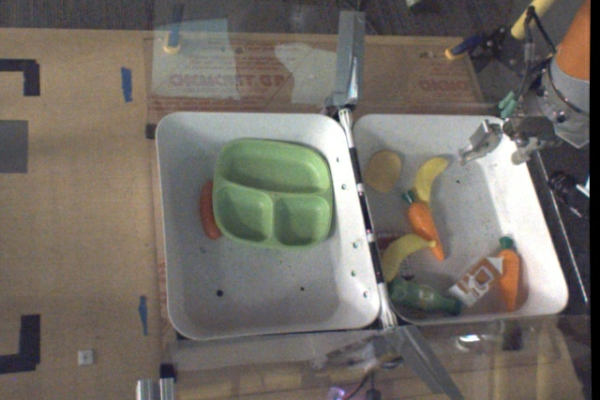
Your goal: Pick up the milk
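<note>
Milk (pixel 481 277) lies as a small boxy carton, white with orange-brown print, flat near the front right corner of the right bin (pixel 548 229). One smooth orange carrot (pixel 509 274) touches its right side, and a glossy green bottle (pixel 424 298) lies on its side just to the left. Further up lie a second carrot (pixel 424 222), two curved yellow bananas (pixel 430 176) (pixel 403 255) and a round pale yellow disc (pixel 382 170). The left bin (pixel 183 286) holds a matte green plate (pixel 274 193) with three compartments. The gripper (pixel 499 141) hangs over the rear right part of the right bin, well apart from the milk, its two metal fingers spread with nothing between them.
</note>
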You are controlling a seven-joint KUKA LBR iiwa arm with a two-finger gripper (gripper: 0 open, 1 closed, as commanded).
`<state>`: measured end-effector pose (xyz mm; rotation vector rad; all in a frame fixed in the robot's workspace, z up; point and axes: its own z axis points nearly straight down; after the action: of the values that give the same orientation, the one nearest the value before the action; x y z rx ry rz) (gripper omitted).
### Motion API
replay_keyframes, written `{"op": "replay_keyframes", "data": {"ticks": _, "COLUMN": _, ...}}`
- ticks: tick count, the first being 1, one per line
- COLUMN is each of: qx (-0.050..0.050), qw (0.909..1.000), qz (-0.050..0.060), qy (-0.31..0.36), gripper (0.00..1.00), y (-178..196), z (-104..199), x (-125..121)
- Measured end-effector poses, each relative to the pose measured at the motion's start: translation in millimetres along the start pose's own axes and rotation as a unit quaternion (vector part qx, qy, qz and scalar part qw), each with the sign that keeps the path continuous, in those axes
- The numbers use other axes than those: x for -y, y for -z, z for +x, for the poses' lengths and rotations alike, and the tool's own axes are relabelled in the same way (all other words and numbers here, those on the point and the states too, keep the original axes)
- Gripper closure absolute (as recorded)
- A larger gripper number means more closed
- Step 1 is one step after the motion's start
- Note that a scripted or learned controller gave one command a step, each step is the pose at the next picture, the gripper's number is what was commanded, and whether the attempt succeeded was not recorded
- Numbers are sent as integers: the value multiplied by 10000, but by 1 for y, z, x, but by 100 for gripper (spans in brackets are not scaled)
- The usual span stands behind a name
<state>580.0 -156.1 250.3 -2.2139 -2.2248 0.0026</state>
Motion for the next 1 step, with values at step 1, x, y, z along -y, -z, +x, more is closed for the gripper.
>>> {"op": "replay_keyframes", "data": {"ticks": 1, "qx": 2, "qw": 9989, "qz": -16, "qy": 469, "gripper": 0, "y": -155, "z": -55, "x": 31}}
